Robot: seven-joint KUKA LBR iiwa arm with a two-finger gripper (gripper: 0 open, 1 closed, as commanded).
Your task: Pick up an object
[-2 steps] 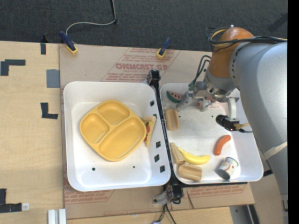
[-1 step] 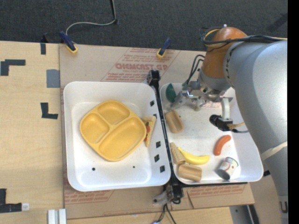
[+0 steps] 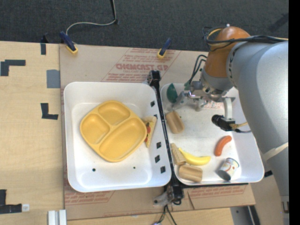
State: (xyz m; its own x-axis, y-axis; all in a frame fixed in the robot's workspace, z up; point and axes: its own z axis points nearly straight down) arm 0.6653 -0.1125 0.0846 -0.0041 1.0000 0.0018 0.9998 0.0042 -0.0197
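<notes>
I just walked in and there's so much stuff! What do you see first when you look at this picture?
The big yellow divided plate jumps out first, lying in the middle of the left bin. Next comes the huge grey robot arm with its orange band, reaching in from the right over the top of the right bin. In that bin lie a yellow banana and a little orange sausage, among other toy foods.

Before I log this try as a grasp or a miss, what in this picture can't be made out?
- Gripper: in the camera view, the wrist covers it from above, so whether it holds anything cannot be told.
- Green object: partly hidden by the gripper and the right bin wall; its shape is unclear.
- Small can: too small to read its label.
- Item beside the yellow plate: mostly tucked under its rim.
</notes>
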